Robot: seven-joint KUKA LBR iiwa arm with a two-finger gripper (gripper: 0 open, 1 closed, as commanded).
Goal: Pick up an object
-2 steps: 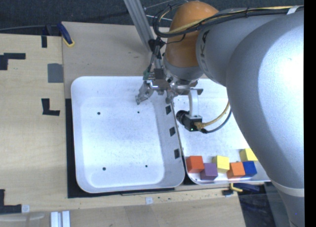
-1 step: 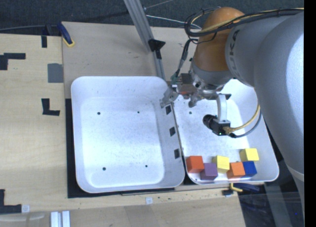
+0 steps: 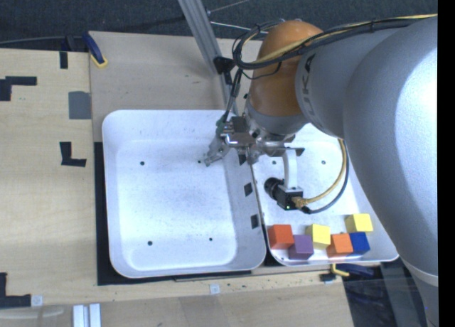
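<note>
Six blocks [image 3: 320, 239] are bunched at the near edge of the right bin [image 3: 323, 162]. Gripper [image 3: 213, 153] is hung over the left bin's [image 3: 170, 197] far right corner, nothing seen gripped; open or clenched can't be told.

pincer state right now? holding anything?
Pincer: over the left bin, no block between its tips; open or shut cannot be told.
</note>
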